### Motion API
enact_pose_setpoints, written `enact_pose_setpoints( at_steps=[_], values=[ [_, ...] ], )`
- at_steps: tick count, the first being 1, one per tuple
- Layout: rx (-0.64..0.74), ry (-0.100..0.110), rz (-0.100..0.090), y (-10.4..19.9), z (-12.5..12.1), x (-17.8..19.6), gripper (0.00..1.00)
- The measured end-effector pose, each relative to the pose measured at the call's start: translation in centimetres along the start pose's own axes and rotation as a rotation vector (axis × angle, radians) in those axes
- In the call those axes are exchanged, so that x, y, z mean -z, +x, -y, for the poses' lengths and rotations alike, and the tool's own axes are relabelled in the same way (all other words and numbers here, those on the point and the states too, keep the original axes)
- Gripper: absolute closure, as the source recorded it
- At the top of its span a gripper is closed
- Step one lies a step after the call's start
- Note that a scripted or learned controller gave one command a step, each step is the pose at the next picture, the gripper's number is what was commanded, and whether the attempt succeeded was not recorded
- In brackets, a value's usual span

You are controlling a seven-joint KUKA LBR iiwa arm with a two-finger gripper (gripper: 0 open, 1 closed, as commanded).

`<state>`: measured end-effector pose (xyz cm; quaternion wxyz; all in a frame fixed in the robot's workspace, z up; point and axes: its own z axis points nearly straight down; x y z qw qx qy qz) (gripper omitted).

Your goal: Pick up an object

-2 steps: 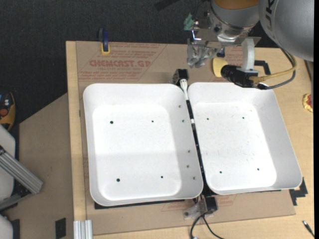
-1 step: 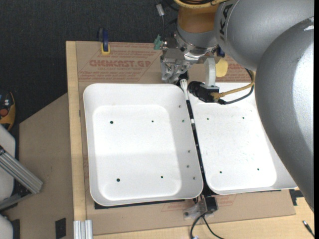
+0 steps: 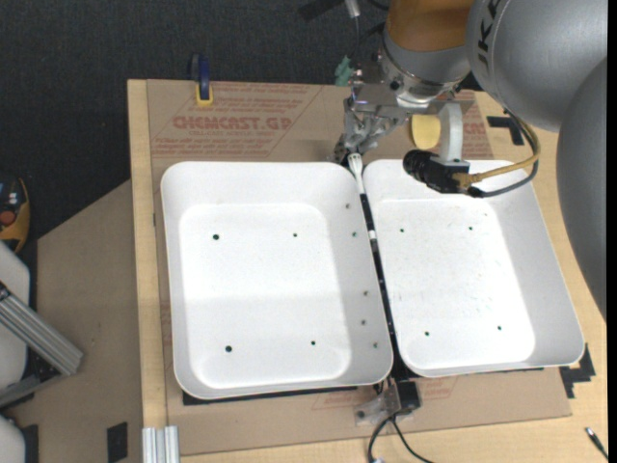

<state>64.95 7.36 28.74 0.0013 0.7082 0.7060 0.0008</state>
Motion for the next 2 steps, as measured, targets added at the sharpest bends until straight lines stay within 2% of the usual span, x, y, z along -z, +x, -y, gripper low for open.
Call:
enact_pose_setpoints(
  at_steps=[1, 2],
  values=[
    [-0.004, -0.005, 0.003, -8.0, 0.1, 4.8, 1.0],
    [0.005, 0.011, -0.001, -5.1, -1.6, -3.5, 1.0]
  ],
)
